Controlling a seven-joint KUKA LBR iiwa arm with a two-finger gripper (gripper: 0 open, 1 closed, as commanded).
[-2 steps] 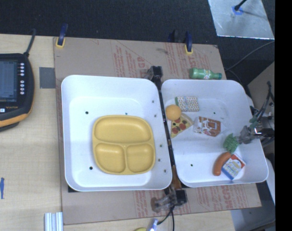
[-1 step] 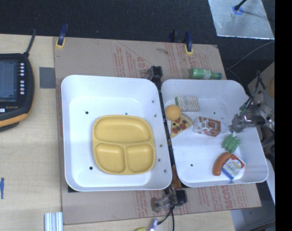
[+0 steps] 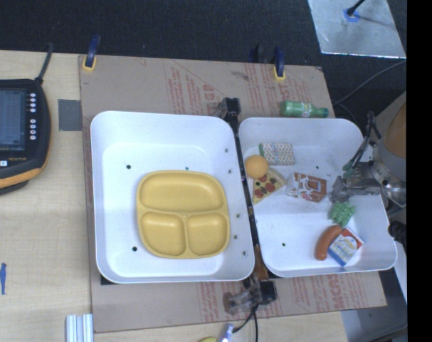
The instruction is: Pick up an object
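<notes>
i saw the grey metal two-finger gripper (image 3: 347, 184) low over the right white bin (image 3: 301, 262), near its right wall; whether it was open or closed i could not tell. just beside it lay a green leafy toy (image 3: 341, 212). an orange sausage toy (image 3: 327, 241) touched a small blue-and-white packet (image 3: 345, 248) near the bin's front right corner. a yellow three-compartment tray (image 3: 182, 214) sat in the left white bin (image 3: 109, 191)
</notes>
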